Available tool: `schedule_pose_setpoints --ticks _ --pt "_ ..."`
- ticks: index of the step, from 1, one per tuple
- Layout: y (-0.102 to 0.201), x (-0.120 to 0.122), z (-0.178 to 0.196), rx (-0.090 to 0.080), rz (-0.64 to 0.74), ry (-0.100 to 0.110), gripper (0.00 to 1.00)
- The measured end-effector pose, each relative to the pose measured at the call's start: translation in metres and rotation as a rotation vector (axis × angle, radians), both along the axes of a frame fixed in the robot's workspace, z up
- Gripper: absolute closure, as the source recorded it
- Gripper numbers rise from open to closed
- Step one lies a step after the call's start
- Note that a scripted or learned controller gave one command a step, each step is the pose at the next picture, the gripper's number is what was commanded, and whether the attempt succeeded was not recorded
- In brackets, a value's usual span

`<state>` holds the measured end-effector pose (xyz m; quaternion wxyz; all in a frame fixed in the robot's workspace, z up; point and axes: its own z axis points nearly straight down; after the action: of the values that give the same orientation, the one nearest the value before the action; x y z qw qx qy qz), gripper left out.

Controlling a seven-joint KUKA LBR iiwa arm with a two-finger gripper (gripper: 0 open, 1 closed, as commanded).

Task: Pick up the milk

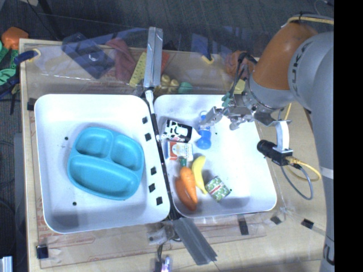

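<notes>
Milk [178, 131]: black-and-white carton, lying in right bin [258, 180] against divider, not lifted. Gripper [211, 117]: above bin, near carton, not touching; finger state cannot tell. Grasp and lift remain.

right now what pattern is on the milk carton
Black and white cow patches on the milk carton, seen in the camera view.
</notes>
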<state>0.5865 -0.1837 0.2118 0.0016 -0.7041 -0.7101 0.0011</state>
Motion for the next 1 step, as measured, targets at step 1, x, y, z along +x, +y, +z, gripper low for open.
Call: schedule_pose_setpoints --ticks 1 --pt "0.0546 0.0701 -0.0636 -0.001 -0.278 0.000 0.00"
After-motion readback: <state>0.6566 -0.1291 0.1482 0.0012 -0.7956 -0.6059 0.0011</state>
